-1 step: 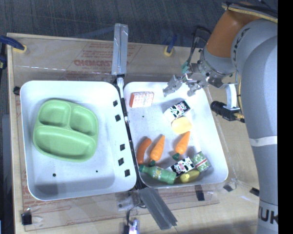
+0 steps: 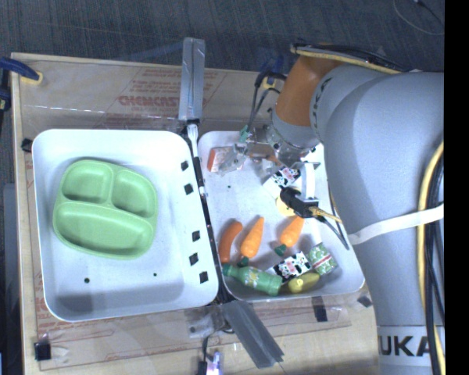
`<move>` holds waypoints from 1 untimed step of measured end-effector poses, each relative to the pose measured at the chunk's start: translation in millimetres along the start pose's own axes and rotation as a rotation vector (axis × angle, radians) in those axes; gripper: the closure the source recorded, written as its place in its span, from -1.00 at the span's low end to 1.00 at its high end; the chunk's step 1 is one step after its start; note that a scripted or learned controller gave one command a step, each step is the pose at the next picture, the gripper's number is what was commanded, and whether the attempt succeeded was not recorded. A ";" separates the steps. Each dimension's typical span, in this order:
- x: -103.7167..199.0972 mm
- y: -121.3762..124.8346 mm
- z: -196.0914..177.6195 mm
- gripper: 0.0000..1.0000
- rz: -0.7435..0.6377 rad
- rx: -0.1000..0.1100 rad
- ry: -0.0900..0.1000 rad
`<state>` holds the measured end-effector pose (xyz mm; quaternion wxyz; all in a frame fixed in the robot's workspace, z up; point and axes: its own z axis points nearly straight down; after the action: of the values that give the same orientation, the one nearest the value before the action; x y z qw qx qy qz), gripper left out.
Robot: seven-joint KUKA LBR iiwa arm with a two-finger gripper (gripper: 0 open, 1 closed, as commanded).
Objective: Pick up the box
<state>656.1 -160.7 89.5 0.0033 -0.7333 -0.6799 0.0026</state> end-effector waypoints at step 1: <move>9.3 -28.9 -28.7 -1.00 0.046 -0.001 0.000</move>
<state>628.2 -149.3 118.4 0.0027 -0.7487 -0.6629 0.0023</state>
